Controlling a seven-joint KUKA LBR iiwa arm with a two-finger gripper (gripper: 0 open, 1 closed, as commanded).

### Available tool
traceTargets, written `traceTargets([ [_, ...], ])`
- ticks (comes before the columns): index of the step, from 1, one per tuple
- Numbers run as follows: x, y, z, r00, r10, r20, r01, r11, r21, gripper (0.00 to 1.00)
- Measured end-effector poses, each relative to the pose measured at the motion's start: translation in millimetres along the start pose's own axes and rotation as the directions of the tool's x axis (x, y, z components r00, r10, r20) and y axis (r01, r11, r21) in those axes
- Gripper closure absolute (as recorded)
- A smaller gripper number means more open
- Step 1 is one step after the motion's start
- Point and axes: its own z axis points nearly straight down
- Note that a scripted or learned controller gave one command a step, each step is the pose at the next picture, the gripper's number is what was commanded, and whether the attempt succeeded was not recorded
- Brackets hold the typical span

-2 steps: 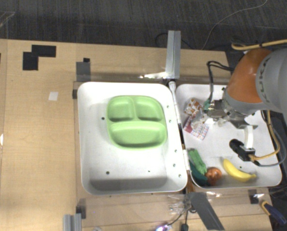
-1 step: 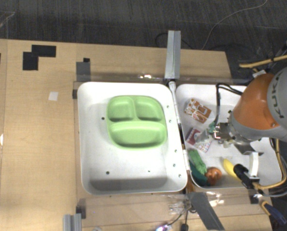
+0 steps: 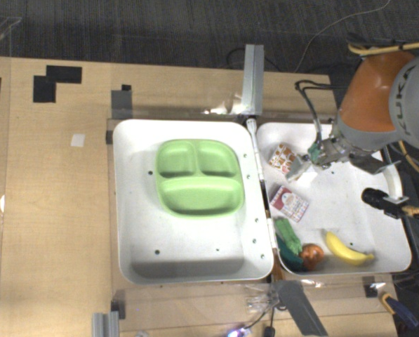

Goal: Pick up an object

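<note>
In the right bin (image 3: pixel 377 209) lie a small patterned packet (image 3: pixel 282 158) at the upper left, a pink-and-white packet (image 3: pixel 288 203) below it, a green item (image 3: pixel 289 237), a red-orange fruit (image 3: pixel 311 255) and a yellow banana (image 3: pixel 347 248) near the front. My gripper (image 3: pixel 314 157) hangs low over the bin's upper part, just right of the patterned packet. Nothing shows between its fingers.
The left bin (image 3: pixel 135 209) holds a green sectioned plate (image 3: pixel 198 176). A metal divider post (image 3: pixel 253 76) stands behind the bins. The arm's orange band (image 3: pixel 370 93) and grey body loom over the right bin's far right corner, with cables nearby.
</note>
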Motion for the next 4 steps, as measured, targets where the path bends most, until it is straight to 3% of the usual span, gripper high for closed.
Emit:
traceTargets([
  [1,-12,16,61,0.999,0.04,0.0,-0.04,0.999,-0.001,0.0],
  [2,-41,60,65,0.999,0.053,-0.01,-0.052,0.998,0.038,0.0],
  [3,-40,59,56,0.999,0.045,-0.012,-0.044,0.998,0.047,1.0],
  [4,20,76,-32,0.996,0.084,0.007,-0.084,0.996,0.001,1.0],
])
